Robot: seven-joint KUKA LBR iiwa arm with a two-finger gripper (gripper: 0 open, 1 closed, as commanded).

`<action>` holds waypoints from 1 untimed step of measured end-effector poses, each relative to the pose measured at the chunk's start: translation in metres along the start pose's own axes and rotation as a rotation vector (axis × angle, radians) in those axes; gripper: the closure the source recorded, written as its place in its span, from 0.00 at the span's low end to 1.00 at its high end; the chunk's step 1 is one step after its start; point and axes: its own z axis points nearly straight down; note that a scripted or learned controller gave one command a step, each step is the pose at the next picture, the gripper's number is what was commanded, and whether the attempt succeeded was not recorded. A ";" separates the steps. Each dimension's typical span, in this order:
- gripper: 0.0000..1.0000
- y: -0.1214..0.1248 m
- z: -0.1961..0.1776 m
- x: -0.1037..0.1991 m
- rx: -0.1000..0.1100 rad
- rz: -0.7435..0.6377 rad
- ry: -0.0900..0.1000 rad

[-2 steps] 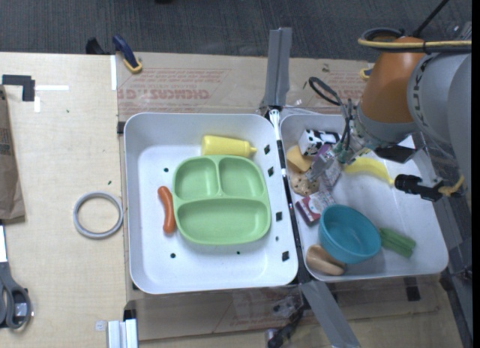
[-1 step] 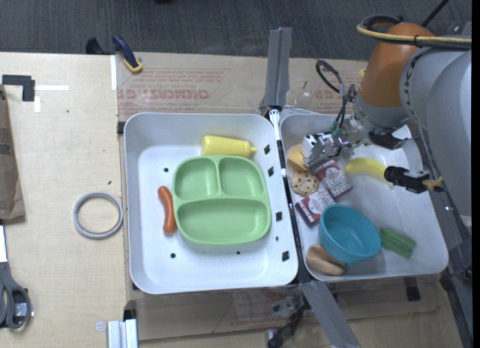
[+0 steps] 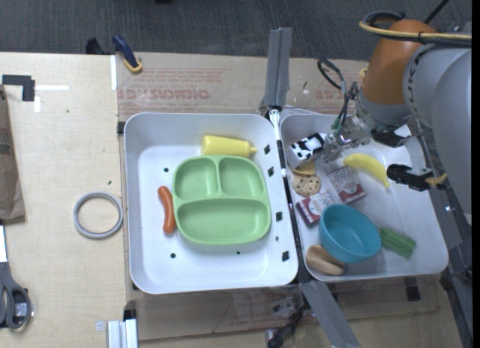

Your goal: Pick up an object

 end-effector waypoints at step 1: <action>1.00 0.022 -0.091 0.064 -0.029 0.056 -0.013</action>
